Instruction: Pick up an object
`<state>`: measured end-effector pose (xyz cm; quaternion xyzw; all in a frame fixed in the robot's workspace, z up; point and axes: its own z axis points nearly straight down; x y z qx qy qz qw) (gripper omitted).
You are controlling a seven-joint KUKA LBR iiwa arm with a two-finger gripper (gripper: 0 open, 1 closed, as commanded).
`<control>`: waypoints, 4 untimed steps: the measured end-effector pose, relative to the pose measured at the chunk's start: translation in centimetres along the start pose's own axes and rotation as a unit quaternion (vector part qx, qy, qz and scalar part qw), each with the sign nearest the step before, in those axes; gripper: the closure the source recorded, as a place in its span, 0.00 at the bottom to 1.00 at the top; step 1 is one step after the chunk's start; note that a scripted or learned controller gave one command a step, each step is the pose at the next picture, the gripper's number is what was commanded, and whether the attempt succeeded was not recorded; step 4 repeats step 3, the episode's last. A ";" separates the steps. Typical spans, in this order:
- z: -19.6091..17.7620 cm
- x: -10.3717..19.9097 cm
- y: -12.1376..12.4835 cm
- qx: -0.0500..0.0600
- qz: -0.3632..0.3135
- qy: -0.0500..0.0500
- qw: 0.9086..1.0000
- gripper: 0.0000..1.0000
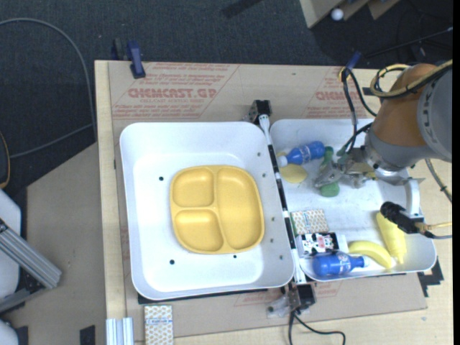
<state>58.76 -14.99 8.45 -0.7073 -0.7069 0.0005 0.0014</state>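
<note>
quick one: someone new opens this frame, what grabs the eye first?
Probably the yellow divided plate, alone in the middle of the left bin. Next, the arm's orange band at the right, with the gripper low in the right bin by a green object. Then the clutter there: two blue bottles and bananas.

Red print reading "CHEMCAST GP" on the brown protective sheet covering the bench, at the far side beyond the left bin; same red lettering repeated, cut off, at far right. Smaller lines beside it too fine to read.
</note>
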 end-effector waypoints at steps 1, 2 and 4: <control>-1.0 0.0 0.0 -0.001 0.000 0.000 1.000 1.00; 0.0 5.7 1.0 -0.001 -0.001 0.000 1.000 1.00; -14.5 12.5 -2.3 -0.003 -0.001 0.000 1.000 1.00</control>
